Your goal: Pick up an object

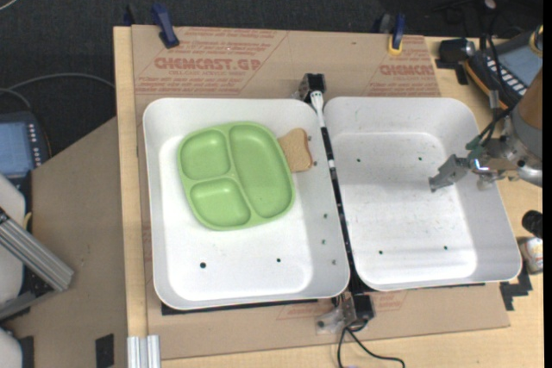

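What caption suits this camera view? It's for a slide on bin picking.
Claw over the right bin; a green divided plate and a tan piece lie in the left bin.

Arm (528,142) cut off by the right edge, brown piece (297,150) partly tucked under the green plate (236,175), gripper (448,175) fingers too small to tell.
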Controlling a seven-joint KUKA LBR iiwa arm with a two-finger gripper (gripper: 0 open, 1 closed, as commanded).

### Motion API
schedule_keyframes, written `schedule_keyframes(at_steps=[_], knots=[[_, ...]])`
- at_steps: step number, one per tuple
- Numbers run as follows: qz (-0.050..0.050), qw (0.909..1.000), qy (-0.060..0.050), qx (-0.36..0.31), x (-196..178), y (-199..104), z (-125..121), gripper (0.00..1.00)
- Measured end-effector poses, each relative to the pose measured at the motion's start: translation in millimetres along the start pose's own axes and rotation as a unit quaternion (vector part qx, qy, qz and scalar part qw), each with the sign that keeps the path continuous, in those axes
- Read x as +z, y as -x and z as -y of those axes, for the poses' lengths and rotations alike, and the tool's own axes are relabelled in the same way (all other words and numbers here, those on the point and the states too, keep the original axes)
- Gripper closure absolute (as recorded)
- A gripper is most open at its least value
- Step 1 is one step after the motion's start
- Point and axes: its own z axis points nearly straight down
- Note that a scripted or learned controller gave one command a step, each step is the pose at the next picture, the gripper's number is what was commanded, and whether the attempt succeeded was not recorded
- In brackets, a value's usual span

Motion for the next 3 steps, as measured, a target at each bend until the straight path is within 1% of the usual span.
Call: schedule_keyframes(at_steps=[1, 2, 3], knots=[[0.001, 1.0000, 0.002, 0.000, -11, 0, -1, 1.00], [0.005, 0.9999, 0.009, 0.000, -143, 39, -24, 1.00], [-0.004, 1.0000, -0.005, -0.005, -85, -79, 16, 1.00]])
